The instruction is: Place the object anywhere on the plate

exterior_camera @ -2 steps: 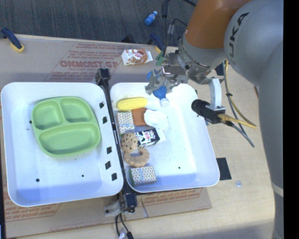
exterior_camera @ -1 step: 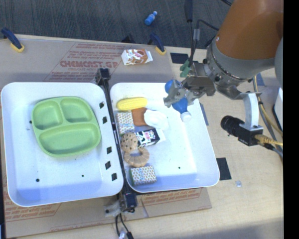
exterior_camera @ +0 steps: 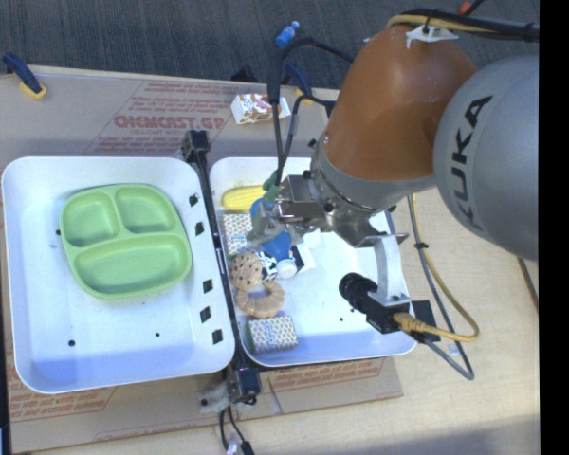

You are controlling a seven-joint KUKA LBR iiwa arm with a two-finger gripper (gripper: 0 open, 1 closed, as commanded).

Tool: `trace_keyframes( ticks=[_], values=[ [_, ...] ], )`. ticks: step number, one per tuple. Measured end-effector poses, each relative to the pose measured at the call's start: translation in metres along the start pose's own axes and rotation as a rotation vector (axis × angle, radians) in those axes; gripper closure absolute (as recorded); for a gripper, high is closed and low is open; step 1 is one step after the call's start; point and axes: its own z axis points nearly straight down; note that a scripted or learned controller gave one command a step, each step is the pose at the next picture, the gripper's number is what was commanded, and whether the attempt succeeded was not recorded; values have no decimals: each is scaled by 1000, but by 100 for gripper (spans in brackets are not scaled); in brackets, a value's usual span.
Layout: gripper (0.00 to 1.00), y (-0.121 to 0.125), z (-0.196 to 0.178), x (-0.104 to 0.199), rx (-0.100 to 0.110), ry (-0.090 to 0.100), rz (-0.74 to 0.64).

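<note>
A green three-compartment plate (exterior_camera: pixel 125 262) lies in the left bin (exterior_camera: pixel 38 349). The right bin (exterior_camera: pixel 322 335) holds a cluster of small things along its left side: a yellow piece (exterior_camera: pixel 241 198), a blue object (exterior_camera: pixel 279 247), a speckled cookie (exterior_camera: pixel 247 271), a tan ring (exterior_camera: pixel 262 300) and a patterned box (exterior_camera: pixel 272 333). My gripper (exterior_camera: pixel 267 218) hangs low over this cluster, between the yellow piece and the blue object. The arm's orange wrist covers the bin's upper right part. Whether anything sits in the gripper is hidden.
Black clips (exterior_camera: pixel 207 254) run along the wall between the two bins. A small printed packet (exterior_camera: pixel 254 109) lies on the cardboard behind the right bin. A blue-and-yellow clamp (exterior_camera: pixel 25 76) grips the bench's far left corner.
</note>
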Motion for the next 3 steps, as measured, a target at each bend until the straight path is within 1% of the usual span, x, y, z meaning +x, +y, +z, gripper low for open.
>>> trace_keyframes(
  ticks=[1,2,3],
  values=[
    [0,0,0,0,-1,-1,1],
    [100,1,-11,0,0,-1,-6],
    [0,1,-11,0,0,-1,-6]
  ],
)
